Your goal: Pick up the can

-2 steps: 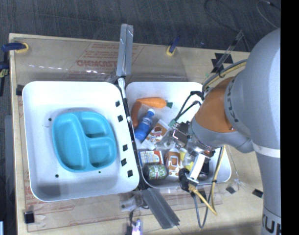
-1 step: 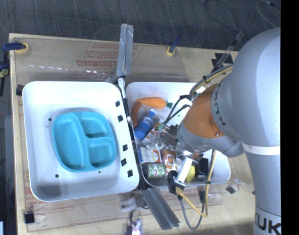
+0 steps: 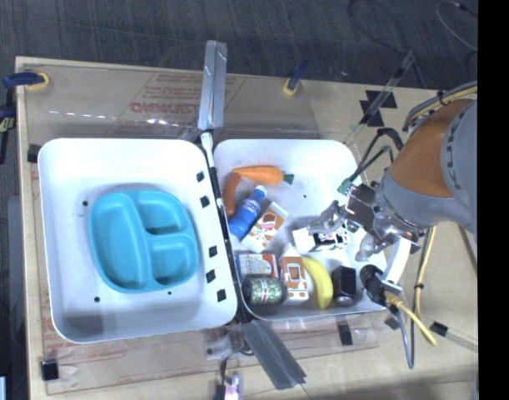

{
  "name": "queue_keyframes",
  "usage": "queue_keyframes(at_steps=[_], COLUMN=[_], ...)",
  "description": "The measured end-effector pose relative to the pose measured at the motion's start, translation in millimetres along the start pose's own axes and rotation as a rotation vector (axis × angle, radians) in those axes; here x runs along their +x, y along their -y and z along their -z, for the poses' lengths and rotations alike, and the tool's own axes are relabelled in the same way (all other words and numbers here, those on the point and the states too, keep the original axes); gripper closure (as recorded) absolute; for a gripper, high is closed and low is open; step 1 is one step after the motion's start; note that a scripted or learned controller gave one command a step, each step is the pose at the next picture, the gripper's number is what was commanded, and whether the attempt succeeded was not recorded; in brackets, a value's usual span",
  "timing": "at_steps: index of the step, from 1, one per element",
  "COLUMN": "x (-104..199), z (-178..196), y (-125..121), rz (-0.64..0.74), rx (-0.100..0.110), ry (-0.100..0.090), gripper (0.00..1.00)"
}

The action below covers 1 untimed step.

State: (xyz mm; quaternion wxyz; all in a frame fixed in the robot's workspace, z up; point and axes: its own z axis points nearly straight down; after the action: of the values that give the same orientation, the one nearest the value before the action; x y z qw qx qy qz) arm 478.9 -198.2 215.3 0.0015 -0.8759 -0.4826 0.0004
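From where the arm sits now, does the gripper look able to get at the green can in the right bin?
Probably yes: the green can lies on its side, top uncovered, by the bin's near wall; a small carton crowding it may hinder the gripper.

From my remote station, the only lettering I can find is red print on the cardboard sheet [image 3: 167,98] under the bins, upper centre of the frame, just above the left bin [image 3: 54,165]. It lies upside down to the camera behind a clear sheet, and I cannot make out the words with any confidence. The can [image 3: 264,291], at the lower edge of the right bin [image 3: 321,152], carries a label too small for me to read. The small cartons [image 3: 271,223] beside it show printed faces, red and white, but no letters I can tell.
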Motion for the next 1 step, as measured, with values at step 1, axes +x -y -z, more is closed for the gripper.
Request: queue_keyframes(at_steps=[1], x=[-1.8], z=[-58.2], y=[2.4], rz=[0.004], rx=[0.004], ry=[0.001], gripper=[0.0])
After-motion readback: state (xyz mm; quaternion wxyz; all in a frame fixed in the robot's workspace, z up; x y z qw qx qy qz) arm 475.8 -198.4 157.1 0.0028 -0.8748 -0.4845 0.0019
